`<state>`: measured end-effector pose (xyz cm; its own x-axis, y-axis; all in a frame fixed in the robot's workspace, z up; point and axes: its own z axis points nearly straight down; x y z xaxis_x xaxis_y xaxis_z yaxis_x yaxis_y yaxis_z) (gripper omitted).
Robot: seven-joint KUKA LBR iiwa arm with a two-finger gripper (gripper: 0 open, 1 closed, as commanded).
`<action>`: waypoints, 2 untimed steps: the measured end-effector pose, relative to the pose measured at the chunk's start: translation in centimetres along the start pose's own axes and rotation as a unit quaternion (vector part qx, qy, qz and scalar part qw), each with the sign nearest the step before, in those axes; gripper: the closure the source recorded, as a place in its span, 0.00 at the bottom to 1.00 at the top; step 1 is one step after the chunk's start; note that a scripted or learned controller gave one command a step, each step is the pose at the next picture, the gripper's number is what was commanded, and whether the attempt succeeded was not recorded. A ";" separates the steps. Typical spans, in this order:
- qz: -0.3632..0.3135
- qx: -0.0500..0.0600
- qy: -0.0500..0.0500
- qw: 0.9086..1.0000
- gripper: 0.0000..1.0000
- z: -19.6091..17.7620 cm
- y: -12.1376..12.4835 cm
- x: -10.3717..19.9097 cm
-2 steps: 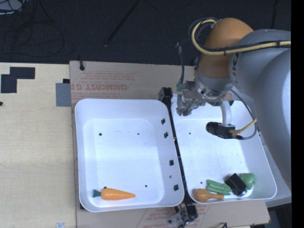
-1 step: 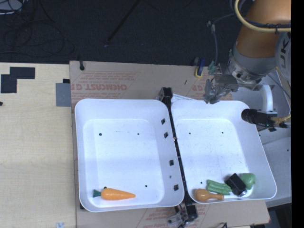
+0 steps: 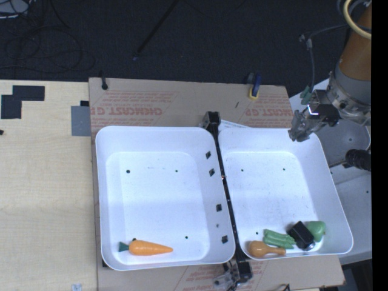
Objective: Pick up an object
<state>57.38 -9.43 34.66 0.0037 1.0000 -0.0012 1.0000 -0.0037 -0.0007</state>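
Toy items are bunching at the right bin's [image 3: 339,223] near edge: orange gourd [image 3: 265,249], green pod [image 3: 279,239], black block [image 3: 301,234]. Gripper [image 3: 299,132] is hovering over its far right corner, grip state unclear. Approach step; next it needs descending onto one. Carrot [image 3: 150,247] is lying in the left bin's [image 3: 103,180] near corner.

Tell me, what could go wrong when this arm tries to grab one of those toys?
The green toy, black block and tan gourd-shaped toy huddle against the right bin's near wall, so the gripper may nudge several or hit the rim. The gripper sits at the far corner, a long way from them. The carrot lies flat near the left bin's edge, which may block the descent.
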 end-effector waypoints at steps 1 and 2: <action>0.000 0.003 0.000 1.000 1.00 5.0 -1.5 -5.2; -0.004 -0.002 0.001 1.000 1.00 0.4 -0.9 -0.7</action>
<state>56.43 -10.13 34.30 -0.0041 1.0000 0.0000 1.0000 0.0041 0.0026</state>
